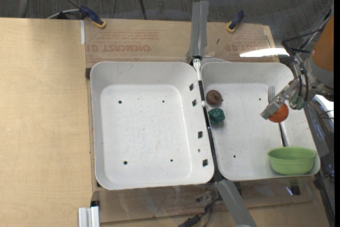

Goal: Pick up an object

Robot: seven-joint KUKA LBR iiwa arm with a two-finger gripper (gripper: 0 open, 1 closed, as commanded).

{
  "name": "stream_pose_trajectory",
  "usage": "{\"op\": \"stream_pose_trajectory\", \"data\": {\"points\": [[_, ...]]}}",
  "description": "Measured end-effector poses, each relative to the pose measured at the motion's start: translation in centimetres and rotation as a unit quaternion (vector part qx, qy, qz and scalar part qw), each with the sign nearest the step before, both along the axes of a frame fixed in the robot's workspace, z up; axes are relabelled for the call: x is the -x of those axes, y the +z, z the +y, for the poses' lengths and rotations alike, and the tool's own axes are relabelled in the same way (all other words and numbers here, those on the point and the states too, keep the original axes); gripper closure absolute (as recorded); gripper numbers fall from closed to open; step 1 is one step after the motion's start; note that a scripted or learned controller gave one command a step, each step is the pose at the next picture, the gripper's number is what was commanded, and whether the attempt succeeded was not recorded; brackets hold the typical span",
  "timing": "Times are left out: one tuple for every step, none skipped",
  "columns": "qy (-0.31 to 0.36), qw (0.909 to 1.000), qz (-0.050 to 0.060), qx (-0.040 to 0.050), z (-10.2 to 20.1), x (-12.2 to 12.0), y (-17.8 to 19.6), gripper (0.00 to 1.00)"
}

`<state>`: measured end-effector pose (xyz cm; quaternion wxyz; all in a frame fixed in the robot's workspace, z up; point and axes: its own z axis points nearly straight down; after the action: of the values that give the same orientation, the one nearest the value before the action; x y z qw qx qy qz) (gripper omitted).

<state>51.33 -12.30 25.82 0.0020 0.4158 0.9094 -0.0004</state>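
The right bin holds a small brown round object and a teal-green object close to its left wall. An orange-red ball lies at the right side, beside a silver fork whose tines point to the far side. My gripper reaches in from the right, and its tip sits directly over the top of the orange-red ball. Whether it touches or grips the ball is hidden. A light green bowl stands in the bin's near right corner.
The left bin adjoins the right one along a central divider with black clips. Cardboard with two clamps lies behind the bins, and a wooden bench top extends to the left. Cables hang at the right by the arm.
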Motion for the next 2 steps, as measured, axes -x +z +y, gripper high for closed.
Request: {"op": "stream_pose_trajectory", "data": {"points": [[0.087,0.9962,0.000,0.0001,3.1,2.9,8.4,1.00],[0.227,0.9739,0.002,-0.0006,-1.3,3.1,-5.2,1.00]]}}
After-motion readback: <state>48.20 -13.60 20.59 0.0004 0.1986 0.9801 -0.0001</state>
